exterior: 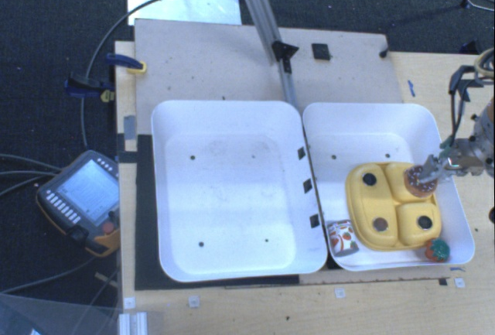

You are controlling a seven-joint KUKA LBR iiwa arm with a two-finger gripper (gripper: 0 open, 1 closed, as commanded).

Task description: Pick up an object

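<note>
Starting at the near edge of the right bin (464, 237): a small green and orange ball (437, 250) sits tight in the near right corner, touching the wall. A small printed packet (343, 238) leans in the near left corner. Either one would be awkward, because the bin wall could block the approach.

Moving farther in, the yellow moulded tray (387, 210) with its dark-holed compartments takes up most of the bin floor. On its far right part rests a small brown round piece (420, 181), and that is where I judge the pick is aimed.

The gripper (430, 169) comes in from the right, low over the bin, with its tip right at that round piece. I cannot tell whether it is open, closed, or gripping anything, because the tip and the piece blur together.

Here are the risks as I see them. The round piece sits on a raised, curved surface, so a slightly off-centre pinch could squirt it away into a compartment. A descent that goes too deep could catch the tray's rim, tip the whole tray and scatter the ball beside it. The bin's right wall is just beside the wrist, so a scrape there is possible too.

The left bin (166, 171) shares the counter (340, 78), whose far part carries a slanting metal pole (259, 1).
</note>
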